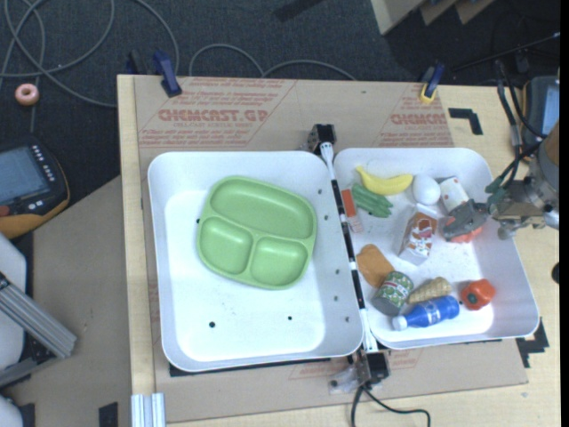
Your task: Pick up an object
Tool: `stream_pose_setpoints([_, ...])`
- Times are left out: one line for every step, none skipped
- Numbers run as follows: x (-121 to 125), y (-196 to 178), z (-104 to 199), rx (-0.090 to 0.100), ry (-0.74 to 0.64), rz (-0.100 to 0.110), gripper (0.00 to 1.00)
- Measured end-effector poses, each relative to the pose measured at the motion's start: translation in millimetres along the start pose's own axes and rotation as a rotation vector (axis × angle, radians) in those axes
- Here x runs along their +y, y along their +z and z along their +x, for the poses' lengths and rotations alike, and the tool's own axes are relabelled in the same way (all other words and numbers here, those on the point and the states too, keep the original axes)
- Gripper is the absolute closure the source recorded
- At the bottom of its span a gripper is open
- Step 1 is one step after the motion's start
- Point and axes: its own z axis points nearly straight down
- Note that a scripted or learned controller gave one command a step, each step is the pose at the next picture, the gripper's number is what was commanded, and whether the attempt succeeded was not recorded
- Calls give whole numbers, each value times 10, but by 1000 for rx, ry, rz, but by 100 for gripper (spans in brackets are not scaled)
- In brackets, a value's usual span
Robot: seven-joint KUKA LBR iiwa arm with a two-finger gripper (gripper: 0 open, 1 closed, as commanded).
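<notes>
Your end effector (464, 221) sits low over the right bin (511, 278), beside the small carton (420, 237); you cannot tell whether it grips anything.

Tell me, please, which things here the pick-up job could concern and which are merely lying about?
For the job: gripper; in the right bin: banana, white egg, carton, can, blue bottle, tomato.

Lying about: green tray, blue clamps, cables.

The board (267, 105) under the bins bears red print reading "CHEMCAST GP", once at left and again, partly cut off, at right.
</notes>
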Motion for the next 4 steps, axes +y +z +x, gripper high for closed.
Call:
stream_pose_setpoints([646,971,-502,0,1,1,0])
stream_pose_setpoints([778,1454,-359,-2,0,-14,0])
stream_pose_setpoints([1361,1614,-743,6,-5,-12,0])
stream_pose_setpoints([1381,1475,-766,-2,-5,-20,100])
